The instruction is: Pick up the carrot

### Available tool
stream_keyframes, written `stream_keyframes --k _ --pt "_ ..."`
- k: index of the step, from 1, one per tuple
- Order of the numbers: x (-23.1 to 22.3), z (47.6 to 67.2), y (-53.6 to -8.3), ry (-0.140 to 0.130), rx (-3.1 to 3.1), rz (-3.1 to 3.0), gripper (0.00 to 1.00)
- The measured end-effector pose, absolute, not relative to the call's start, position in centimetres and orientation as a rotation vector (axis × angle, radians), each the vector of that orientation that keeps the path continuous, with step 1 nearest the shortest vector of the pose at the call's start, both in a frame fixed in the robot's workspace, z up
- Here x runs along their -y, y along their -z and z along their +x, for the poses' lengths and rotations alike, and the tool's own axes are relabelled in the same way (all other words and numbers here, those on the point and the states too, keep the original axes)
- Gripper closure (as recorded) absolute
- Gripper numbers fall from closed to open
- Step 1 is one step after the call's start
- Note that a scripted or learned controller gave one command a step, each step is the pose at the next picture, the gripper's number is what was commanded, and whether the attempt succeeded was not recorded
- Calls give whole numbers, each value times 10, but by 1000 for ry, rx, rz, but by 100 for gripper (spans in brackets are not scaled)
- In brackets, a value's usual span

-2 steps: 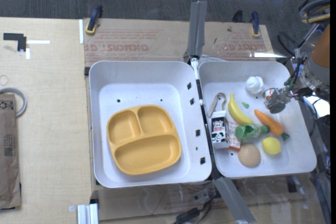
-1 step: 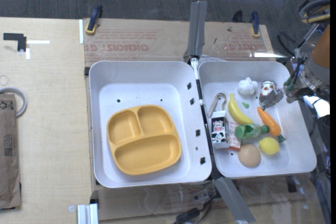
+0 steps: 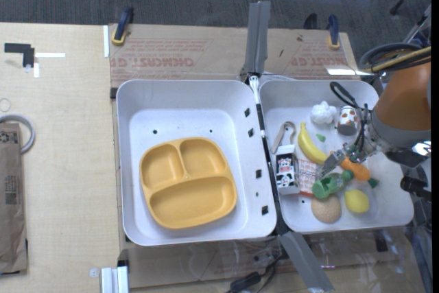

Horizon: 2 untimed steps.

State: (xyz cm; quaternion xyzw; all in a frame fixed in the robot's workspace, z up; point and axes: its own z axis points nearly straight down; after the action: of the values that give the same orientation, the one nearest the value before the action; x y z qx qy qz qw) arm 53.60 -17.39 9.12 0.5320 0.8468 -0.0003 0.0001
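The carrot (image 3: 357, 167) is showing orange. The banana (image 3: 310, 145) and lemon (image 3: 357, 201) are showing yellow. The divided plate (image 3: 188, 182) is showing mustard yellow; the milk carton (image 3: 286, 173) is displaying a black-and-white cow pattern.

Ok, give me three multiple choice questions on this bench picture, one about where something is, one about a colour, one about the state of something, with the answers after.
1. Where is the plate?
A. in the left bin
B. in the right bin
C. on the bare bench

2. What colour is the plate?
A. blue
B. yellow
C. red

3. How does the carrot stand to the gripper?
A. it lies in the left bin, far from the gripper
B. it hangs high above both bins
C. it lies low in the right bin, right at the gripper

Answers: 1 A, the plate sits inside the left bin's walls. 2 B, the plate is yellow all over. 3 C, the orange carrot lies by the banana and lemon, with the gripper right at it.
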Motion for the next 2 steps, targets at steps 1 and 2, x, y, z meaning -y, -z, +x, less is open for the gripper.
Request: stream_keyframes --k 1,2 --pt "216 505 -92 -8 -2382 2058 0" --pt "219 506 -101 -4 -2374 2058 100"
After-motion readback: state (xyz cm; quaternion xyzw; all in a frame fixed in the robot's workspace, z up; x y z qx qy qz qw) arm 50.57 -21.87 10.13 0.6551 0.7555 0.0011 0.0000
